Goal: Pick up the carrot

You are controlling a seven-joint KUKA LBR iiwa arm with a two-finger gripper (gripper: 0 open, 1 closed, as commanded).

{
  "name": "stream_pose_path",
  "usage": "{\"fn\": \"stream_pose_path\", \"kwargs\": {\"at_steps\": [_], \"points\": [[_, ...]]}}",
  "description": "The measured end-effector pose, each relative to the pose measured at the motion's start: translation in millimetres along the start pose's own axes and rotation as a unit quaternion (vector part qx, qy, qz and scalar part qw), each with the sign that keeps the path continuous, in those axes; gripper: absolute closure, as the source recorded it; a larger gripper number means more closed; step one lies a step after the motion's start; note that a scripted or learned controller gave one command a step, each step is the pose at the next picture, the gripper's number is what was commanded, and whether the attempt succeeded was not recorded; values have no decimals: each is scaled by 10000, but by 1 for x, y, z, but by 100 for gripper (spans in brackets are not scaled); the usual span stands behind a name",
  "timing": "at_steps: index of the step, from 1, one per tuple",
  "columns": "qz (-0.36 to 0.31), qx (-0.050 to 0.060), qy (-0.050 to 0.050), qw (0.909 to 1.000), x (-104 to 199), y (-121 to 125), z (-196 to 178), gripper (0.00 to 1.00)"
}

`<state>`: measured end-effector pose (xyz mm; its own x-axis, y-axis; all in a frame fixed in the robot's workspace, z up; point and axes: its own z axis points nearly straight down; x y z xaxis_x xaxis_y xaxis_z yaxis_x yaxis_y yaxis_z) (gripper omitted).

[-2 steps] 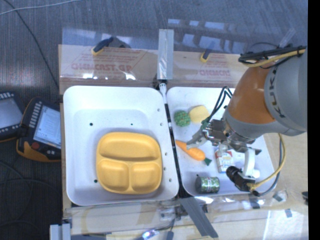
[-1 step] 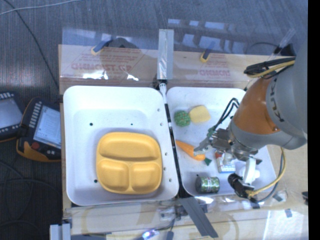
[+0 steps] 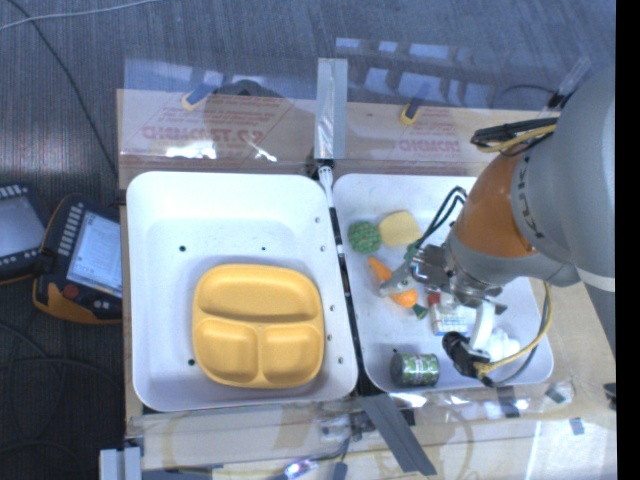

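The carrot [image 3: 380, 268] is a small orange piece lying in the right bin [image 3: 530, 368], near its left wall. A second orange bit [image 3: 404, 297] shows just below and to the right of it; I cannot tell whether it belongs to the same carrot. My gripper [image 3: 412, 273] is low over the bin, right beside these orange pieces, and its grey parts cover the stretch between them. The arm's orange band [image 3: 490, 218] is above and to the right of the gripper.
A green vegetable [image 3: 364, 236] and a yellow item [image 3: 398, 227] lie just behind the carrot. A dark green can [image 3: 414, 369] lies at the bin's front, with a white-and-red packet [image 3: 450, 318] nearby. The left bin [image 3: 160, 218] holds a yellow divided plate [image 3: 260, 323].
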<state>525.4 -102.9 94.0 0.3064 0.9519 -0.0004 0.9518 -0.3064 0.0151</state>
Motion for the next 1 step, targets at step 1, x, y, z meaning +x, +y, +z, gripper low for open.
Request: {"fn": "stream_pose_path", "kwargs": {"at_steps": [1], "points": [[1, -10, -15, 10000, -1, 1, -9, 100]]}}
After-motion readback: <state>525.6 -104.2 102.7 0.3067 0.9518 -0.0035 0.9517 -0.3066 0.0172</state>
